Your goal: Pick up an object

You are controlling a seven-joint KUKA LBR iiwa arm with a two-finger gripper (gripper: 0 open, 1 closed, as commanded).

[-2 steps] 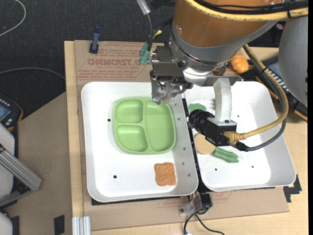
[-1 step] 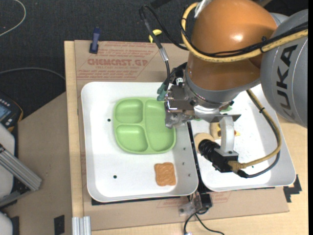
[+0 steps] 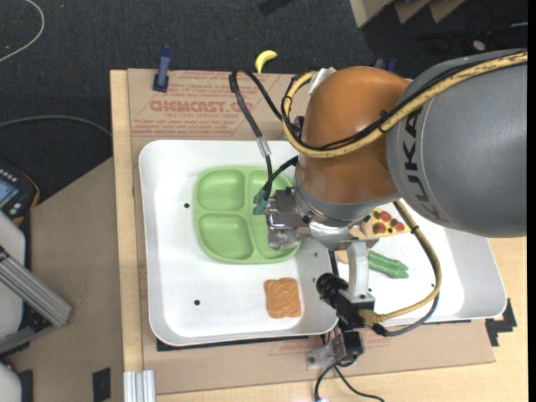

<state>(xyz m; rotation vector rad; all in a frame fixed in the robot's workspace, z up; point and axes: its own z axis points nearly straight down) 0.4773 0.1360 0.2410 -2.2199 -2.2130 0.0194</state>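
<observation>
Green tray (image 3: 224,212) under the gripper (image 3: 283,224)!
Open or shut? Can't tell. It may jam on the tray rim by the bin's (image 3: 167,241) right edge.

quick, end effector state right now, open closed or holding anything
End effector: cannot be told; it sits over the right side of the green divided tray.
</observation>
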